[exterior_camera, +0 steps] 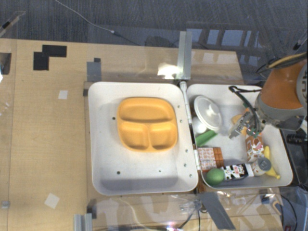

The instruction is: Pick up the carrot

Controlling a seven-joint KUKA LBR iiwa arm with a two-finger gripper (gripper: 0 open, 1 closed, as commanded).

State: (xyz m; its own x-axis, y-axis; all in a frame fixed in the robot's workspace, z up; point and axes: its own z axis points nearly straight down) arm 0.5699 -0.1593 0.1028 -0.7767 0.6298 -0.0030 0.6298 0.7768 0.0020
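At the front of the right bin (226, 186) lie a smooth round green fruit (214, 176), a glossy black-and-white carton (237, 171) and a curved yellow banana (267, 154). Behind them are a flat checkered box (210, 157) and a long green vegetable (206, 137). Further back the gripper (244, 125) hangs low among the clutter, open or closed I cannot tell, with a pale orange sliver (237, 119), possibly the carrot, just left of it, beside a shiny metal bowl (208, 112); a moulded yellow tray (147, 124) lies in the left bin (103, 143).

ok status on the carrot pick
Two-finger gripper low in right white bin, beside shiny metal bowl. Orange carrot partly hidden under it. Grasp unconfirmed.
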